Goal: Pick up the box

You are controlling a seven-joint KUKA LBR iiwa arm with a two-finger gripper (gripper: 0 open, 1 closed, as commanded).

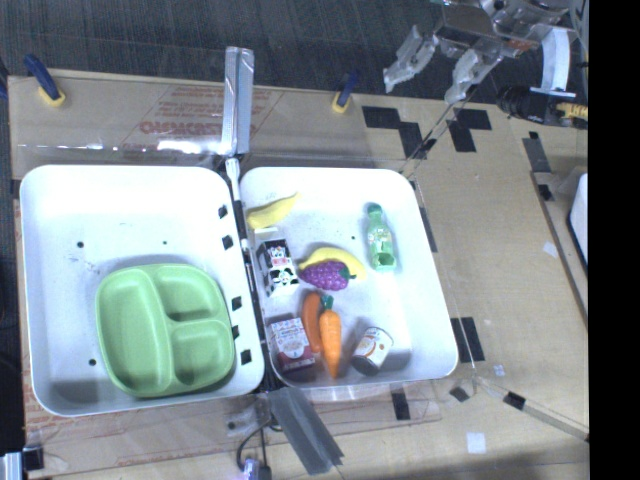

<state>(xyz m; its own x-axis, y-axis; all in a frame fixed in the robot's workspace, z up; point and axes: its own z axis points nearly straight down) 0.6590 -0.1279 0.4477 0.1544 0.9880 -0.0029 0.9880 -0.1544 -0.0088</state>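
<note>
On the bench (500,268) two shallow white bins sit side by side, the left bin (60,218) holding a green divided tray (165,328) that fills much of its lower half. The right bin (425,268) carries a scatter of small items. Above the right bin's far corner, well clear of both bins, the gripper (438,71) hangs with its two pale fingers spread apart and nothing between them. Inside the right bin, the box (276,265), a small black-and-white carton with a cow-like print, stands against the left wall, just below a pale yellow banana (272,210). Next to the box lies a second, brighter banana (335,259) with a bunch of purple grapes (326,277) touching it from below. An orange carrot (322,328) lies lengthwise beneath the grapes, flanked by a dark red carton (290,339) on its left and a small tilted brown-and-white carton (371,348) on its right. A green bottle (379,238) lies near the bin's right side.
</note>
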